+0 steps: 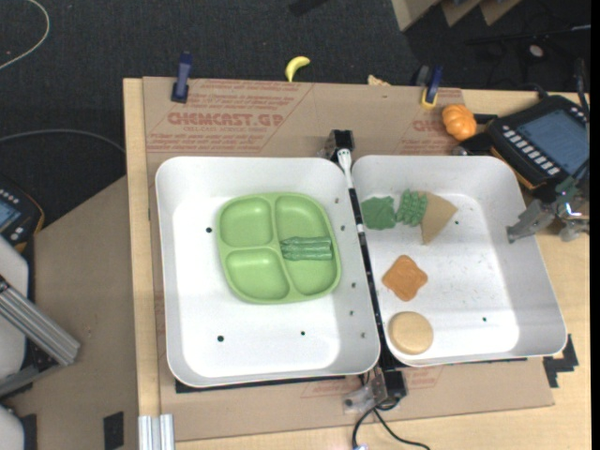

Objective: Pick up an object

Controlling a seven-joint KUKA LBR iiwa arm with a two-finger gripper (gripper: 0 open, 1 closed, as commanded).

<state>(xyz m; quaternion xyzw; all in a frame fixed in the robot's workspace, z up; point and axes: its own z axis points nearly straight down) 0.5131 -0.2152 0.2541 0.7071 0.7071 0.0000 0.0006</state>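
Gripper [536, 221] hangs at the right bin's [487, 331] edge, fingers splayed, holding nothing; biscuit [411, 332], waffle [405, 277] and wedge [436, 216] lie apart, easy targets.

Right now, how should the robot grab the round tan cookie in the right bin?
Probably from straight above, with the fingers closing across the round tan cookie along the line from the bin's back to its front. It lies flat, so only its thin edges give any grip. It sits near the right bin's left wall and front corner, and the side facing the orange waffle piece has more room.
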